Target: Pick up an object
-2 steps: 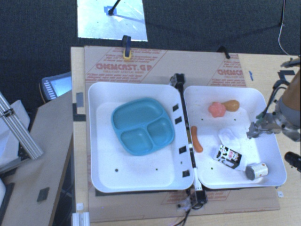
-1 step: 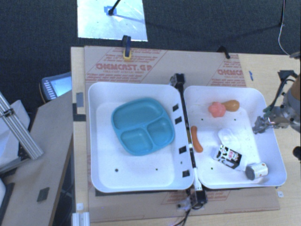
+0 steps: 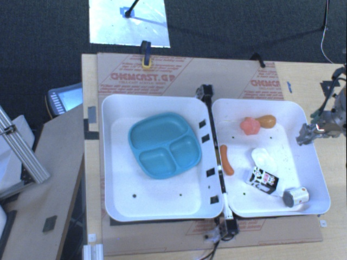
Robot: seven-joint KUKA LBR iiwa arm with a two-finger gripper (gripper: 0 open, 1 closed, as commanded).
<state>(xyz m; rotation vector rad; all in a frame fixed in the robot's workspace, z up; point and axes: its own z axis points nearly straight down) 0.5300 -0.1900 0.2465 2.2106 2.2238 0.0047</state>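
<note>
The right bin [image 3: 303, 145] holds a pink ball [image 3: 250, 125] touching an orange piece [image 3: 267, 121] at its back. An orange sausage-shaped piece [image 3: 226, 160] lies by the divider. A white crumpled item [image 3: 267, 158] sits mid-bin, with a black-and-white patterned carton [image 3: 263, 181] in front of it. A grey cylinder [image 3: 295, 196] rests at the front right corner. My gripper [image 3: 309, 134] hovers at the right bin's right rim, with nothing seen between its fingers.
The left bin [image 3: 116, 194] holds a blue sectioned tray [image 3: 164, 144]. A black clip strip [image 3: 209, 140] runs between the two bins. A cardboard sheet [image 3: 162, 75] lies under both. A grey device [image 3: 62, 99] sits off the bench's left.
</note>
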